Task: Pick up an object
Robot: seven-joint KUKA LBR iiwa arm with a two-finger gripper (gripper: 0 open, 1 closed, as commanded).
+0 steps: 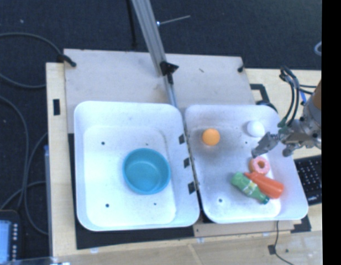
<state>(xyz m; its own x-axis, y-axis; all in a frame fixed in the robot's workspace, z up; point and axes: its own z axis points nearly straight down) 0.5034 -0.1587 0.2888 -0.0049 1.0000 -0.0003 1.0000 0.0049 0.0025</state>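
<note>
No brand, label or writing can be read on anything here.

Two shallow white bins sit side by side on the desk (131, 76). The left bin (90, 120) holds a single blue bowl (146, 170), upright, lying a little toward the bin's near right part, with nothing visible inside it. The right bin (225, 120) holds five loose things. An orange ball (211, 137) lies near its left edge, toward the far side. A white ball (255, 128) lies near the far right corner. A pink ring (260, 165) with a pale centre lies by the right edge, and just beneath it an orange carrot-shaped toy (268, 185) lies slanted, touching or nearly touching the ring. A green object (248, 186) with some yellow on it lies right beside the carrot toy on its left, the two pressed together toward the near right corner.

The gripper (276, 143) reaches over the right bin's right edge, between the white ball and the pink ring. Its fingers are seen spread apart, one dark finger angled toward the bin's middle, and nothing sits between them.

A slanted metal rail (151, 29) crosses the desk's far edge toward the gap between the bins.
</note>
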